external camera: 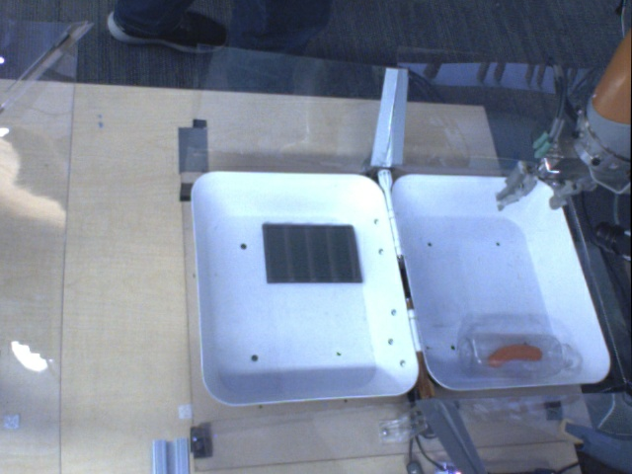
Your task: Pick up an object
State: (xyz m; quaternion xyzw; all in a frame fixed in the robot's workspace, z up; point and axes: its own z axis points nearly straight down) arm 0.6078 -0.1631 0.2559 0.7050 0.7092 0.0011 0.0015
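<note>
The arm comes in from the right and most of it is cut off by the frame; only a slice of its orange band [614,92] and some grey wrist show at the edge. The gripper [538,186] hangs over the far right corner of the right bin [464,255]. Its two thin metal fingers [513,188] stand apart, pointing down toward the bin, and there is nothing between them. How high they sit above the bin floor is hard to judge from this slanted angle.

In the near right corner of the right bin, well apart from the gripper, lies a clear plastic bottle [518,352] on its side. It is so see-through that its outline nearly melts into the white floor; something orange [515,355] shows inside or through it, but what it is I can't make out.

Just beside the right bin, on its left, sits the left bin [227,344], with a dark ribbed rectangular pad [311,254] lying flat in its middle. Beyond the bins, at the top of the view, a person's dark shoe [163,30] and trouser legs are cut off by the frame. Glare on the bench [109,265] blurs the far left.
</note>
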